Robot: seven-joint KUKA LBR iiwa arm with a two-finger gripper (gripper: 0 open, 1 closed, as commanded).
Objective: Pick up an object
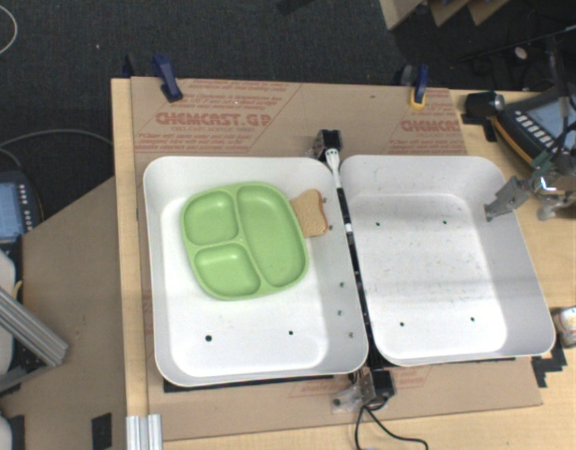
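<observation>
Lying in the left bin (175,345), a green plate (244,240) touches a tan sponge (310,213); the tool (502,201) hovers at the right bin's (513,326) edge, its state unclear.

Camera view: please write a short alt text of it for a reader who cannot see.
Two shallow white bins sit side by side on a brown board; the left bin holds a light green three-compartment plate with a small tan sponge-like block touching its right rim. The gripper is at the right bin's right edge.
</observation>
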